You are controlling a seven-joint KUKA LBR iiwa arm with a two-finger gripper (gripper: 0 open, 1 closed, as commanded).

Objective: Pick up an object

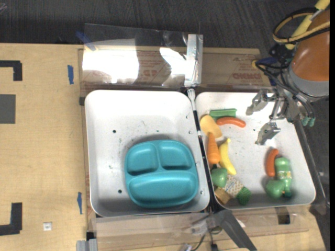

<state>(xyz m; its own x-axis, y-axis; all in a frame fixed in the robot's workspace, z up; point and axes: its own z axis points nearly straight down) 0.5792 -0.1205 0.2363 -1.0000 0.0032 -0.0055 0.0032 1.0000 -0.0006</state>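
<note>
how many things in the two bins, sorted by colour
Some pieces overlap, so the small ones are a best reading.
Teal: 1, the divided tray in the left bin
Green: 5, a long piece, a round piece, a small piece, two at the right
Orange or red: 4
Yellow: 1
Tan: 1
Total: 12

grey arm (309,61) reaching from right, gripper (264,118) pointing down, fingers spread

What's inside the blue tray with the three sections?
The teal tray in the left bin shows nothing inside its three compartments. What lies beneath it is covered.
</note>
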